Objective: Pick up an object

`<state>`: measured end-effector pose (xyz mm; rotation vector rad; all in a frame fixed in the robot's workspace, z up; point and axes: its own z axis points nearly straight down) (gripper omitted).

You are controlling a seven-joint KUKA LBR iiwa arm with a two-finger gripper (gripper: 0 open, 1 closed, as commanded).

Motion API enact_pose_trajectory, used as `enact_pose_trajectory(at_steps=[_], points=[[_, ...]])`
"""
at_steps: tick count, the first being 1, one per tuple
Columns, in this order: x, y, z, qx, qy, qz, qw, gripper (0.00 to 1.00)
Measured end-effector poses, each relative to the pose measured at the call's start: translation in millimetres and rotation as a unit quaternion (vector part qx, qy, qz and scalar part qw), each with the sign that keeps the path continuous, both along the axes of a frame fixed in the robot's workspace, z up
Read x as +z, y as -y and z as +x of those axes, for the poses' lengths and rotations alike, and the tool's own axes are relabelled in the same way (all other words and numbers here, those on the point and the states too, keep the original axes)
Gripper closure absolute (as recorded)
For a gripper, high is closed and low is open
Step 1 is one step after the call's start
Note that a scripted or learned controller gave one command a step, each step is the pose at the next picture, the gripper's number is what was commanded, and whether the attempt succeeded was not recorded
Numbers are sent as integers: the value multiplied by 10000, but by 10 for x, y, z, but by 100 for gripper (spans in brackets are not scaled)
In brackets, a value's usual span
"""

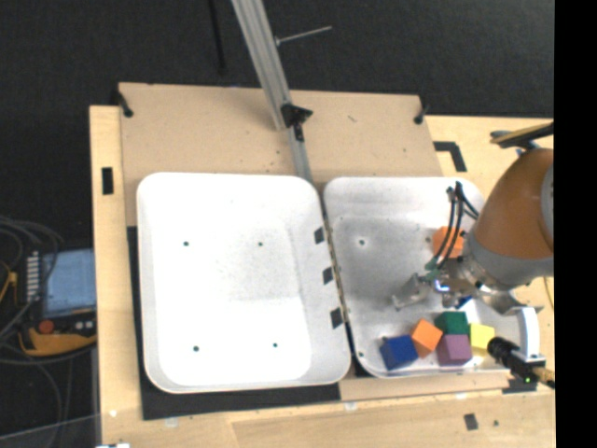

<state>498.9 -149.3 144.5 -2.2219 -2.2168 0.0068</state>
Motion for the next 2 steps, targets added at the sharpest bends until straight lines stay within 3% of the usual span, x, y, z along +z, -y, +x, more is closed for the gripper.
enact_pose_trajectory(at_steps=[1,2], points=[[-459,18,13,0,42,-4,10000,0],[-352,23,27,-40,66,1,10000,100]])
